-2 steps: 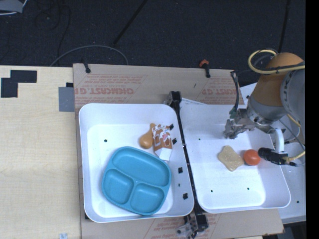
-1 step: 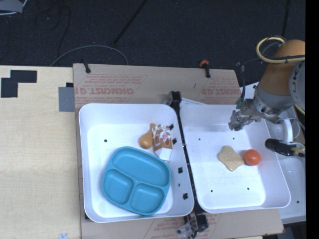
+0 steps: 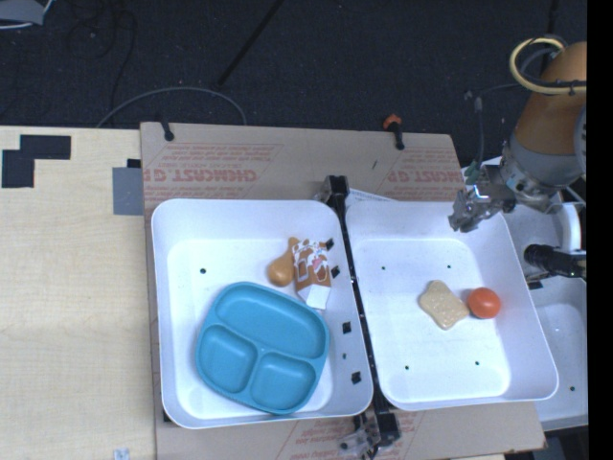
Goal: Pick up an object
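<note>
At the far left, the desk [image 3: 67,286] shows a pale wood-grain top with a few dark rectangular patches near its upper edge. Behind it the room is a dark carpeted floor [image 3: 287,46] crossed by loose black cables. A sheet of brown cardboard [image 3: 278,166] printed with reversed red lettering lies under both bins, held at its back edge by two small clamps.

The left bin [image 3: 177,257] holds a blue divided plate [image 3: 261,346], lying flat in its lower part and filling much of the floor. Just above the plate's upper right rim sit a small orange-brown rounded piece [image 3: 282,268] and, touching it on the right, a brown and white crumpled packet [image 3: 312,264] close to the bin's right wall. A black divider strip [image 3: 351,295] runs between the two bins.

The right bin [image 3: 412,372] carries a beige, biscuit-like block [image 3: 442,305] near its middle, and just beside it on the right an orange-red ball [image 3: 485,302]; the two look to be touching or nearly so.

Above the right bin's back right corner hangs the tool [image 3: 469,211], small and grey, well apart from both objects. Whether it is spread or pressed together cannot be told at this size, and nothing is seen in it. Behind it rises the arm [image 3: 548,132], with its orange band and a looped yellow cable on top.
</note>
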Motion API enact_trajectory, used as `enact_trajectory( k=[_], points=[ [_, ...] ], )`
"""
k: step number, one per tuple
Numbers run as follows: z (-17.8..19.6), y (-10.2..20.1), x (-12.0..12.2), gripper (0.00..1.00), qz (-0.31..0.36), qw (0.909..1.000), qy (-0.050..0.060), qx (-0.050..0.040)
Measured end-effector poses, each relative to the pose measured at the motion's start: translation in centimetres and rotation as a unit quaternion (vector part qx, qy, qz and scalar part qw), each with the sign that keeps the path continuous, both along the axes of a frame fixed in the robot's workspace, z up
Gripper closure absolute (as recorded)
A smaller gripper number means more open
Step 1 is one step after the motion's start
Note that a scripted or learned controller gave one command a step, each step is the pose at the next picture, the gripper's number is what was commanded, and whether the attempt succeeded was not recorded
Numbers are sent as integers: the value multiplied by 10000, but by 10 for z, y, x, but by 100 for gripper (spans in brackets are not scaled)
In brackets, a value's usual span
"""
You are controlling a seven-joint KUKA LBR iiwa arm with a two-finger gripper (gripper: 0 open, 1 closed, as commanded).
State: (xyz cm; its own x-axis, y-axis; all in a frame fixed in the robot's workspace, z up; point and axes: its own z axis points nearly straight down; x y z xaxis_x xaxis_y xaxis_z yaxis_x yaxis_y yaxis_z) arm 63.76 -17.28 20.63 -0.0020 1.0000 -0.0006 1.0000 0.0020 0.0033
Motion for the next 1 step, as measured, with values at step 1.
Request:
enact_trajectory(
  k=[1],
  points=[
    [12, -1, 0, 100, 1, 10000, 15, 3]
  ],
)
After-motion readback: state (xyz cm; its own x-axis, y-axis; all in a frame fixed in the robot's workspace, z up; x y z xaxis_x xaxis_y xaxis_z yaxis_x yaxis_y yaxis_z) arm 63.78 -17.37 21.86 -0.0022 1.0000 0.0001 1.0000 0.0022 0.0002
